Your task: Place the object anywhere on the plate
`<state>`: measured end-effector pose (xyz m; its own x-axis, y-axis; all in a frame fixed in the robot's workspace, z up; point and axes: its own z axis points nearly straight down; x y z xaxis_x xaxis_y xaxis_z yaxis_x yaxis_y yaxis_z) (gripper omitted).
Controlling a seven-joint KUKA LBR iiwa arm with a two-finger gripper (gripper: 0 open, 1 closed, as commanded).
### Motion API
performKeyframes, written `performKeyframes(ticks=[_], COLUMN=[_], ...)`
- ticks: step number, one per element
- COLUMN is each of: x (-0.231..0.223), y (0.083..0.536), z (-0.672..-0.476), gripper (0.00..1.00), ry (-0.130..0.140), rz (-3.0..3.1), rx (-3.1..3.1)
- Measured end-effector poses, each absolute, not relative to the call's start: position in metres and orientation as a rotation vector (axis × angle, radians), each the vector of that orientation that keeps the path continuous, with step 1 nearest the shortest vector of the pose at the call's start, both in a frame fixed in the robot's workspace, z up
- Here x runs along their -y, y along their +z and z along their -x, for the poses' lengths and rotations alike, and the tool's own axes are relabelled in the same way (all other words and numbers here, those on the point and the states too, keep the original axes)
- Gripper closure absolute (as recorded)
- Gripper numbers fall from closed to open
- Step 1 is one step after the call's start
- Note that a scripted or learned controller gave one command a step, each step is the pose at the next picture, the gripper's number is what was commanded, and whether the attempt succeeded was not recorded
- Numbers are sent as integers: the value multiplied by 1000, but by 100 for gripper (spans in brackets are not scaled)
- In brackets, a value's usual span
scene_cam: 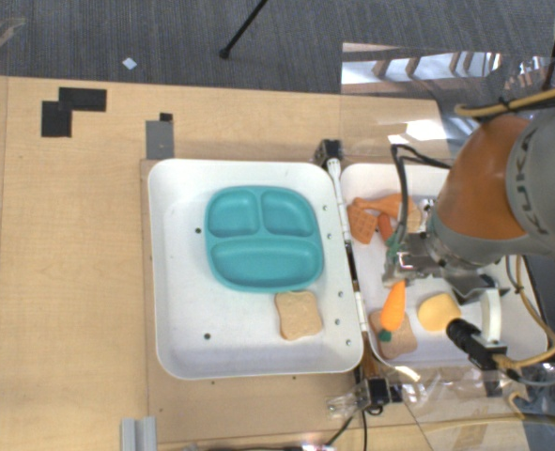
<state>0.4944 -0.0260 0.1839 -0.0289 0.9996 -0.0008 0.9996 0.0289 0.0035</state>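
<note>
A teal plate [263, 236] with three compartments lies in the middle of the left bin [178, 280]. A tan toast slice [300, 315] rests on the bin floor just below the plate's lower right corner, touching or nearly touching its rim. My gripper [401, 259] hangs over the left part of the right bin [360, 178], its body covering what is under it. An orange carrot [393, 306] pokes out directly below the gripper, pointing toward the bin's near edge. Whether the carrot is held cannot be told.
In the right bin lie orange food pieces [366, 216] at the far left, a yellow round fruit [434, 311] beside the carrot, and a brown chunk [396, 343] at the near edge. The arm's grey and orange body [488, 186] covers much of that bin. A ridge [347, 252] divides the bins.
</note>
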Motion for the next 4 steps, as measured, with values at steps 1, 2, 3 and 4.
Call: performKeyframes(ticks=[1, 2, 3, 4], x=[-32, -95, -94, -94], y=[183, 182, 191, 191], z=[-527, -528, -529, -529], gripper=[100, 100, 100, 0], ry=[4, -2, -7, -9], rz=[-2267, -2640, -2624, -2624], rx=[-2176, -1706, -1726, -1727])
